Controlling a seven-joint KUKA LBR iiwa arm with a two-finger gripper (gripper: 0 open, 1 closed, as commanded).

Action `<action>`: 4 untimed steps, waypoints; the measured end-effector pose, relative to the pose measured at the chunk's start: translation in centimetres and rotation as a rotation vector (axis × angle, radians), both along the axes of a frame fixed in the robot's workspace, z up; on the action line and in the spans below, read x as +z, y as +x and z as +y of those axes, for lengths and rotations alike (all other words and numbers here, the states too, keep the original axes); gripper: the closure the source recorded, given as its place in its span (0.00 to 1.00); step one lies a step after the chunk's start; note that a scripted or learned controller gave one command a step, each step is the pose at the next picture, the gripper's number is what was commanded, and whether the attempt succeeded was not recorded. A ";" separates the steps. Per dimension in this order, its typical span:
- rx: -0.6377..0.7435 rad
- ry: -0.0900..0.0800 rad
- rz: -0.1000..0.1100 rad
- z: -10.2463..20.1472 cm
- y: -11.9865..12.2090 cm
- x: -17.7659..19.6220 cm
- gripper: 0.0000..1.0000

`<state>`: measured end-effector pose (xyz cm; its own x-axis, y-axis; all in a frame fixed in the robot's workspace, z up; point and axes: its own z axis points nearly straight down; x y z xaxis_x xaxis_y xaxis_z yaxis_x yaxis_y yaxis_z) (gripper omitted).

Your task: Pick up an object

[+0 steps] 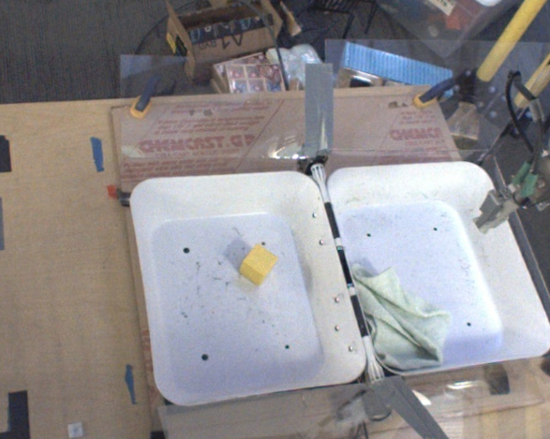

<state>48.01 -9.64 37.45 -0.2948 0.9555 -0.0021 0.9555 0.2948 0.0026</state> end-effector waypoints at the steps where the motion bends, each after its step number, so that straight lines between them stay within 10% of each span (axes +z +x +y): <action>1: 0.451 -0.003 -0.004 1.2 1.1 6.2 1.00; 2: 0.643 -0.003 -0.001 -5.7 0.3 3.4 1.00; 3: 0.110 0.001 0.001 -1.0 3.3 -9.0 1.00; 4: 0.533 -0.005 -0.003 -6.8 0.0 5.1 1.00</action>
<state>48.04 -16.41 42.54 -0.7394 0.6732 -0.0076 0.6732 0.7395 0.0028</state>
